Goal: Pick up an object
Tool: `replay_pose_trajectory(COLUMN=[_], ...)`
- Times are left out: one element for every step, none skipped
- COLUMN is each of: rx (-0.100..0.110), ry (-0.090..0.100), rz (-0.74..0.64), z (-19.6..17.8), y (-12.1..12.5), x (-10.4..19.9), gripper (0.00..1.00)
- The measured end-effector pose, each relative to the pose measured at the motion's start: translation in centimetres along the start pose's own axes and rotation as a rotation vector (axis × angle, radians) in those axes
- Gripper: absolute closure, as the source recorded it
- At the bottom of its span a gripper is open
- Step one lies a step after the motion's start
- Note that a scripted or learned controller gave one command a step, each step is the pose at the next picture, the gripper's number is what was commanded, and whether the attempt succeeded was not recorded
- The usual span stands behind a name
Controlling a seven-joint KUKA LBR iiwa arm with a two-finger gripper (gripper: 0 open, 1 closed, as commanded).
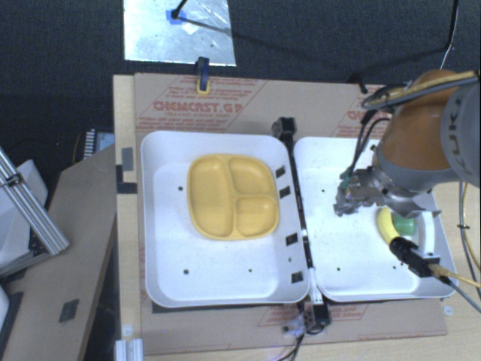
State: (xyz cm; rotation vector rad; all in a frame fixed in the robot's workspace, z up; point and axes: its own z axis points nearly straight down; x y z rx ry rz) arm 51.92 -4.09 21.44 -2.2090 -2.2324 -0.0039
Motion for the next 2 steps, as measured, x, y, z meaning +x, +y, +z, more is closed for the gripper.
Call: replay_pose_trajectory(rx=[-0.001, 0.000], ry=[0.000, 0.000], rz=[0.000, 0.000], z=[-1.2, -0.1], y=[0.8, 1.8], x=[5.2, 10.7], gripper=[1.00, 1.00])
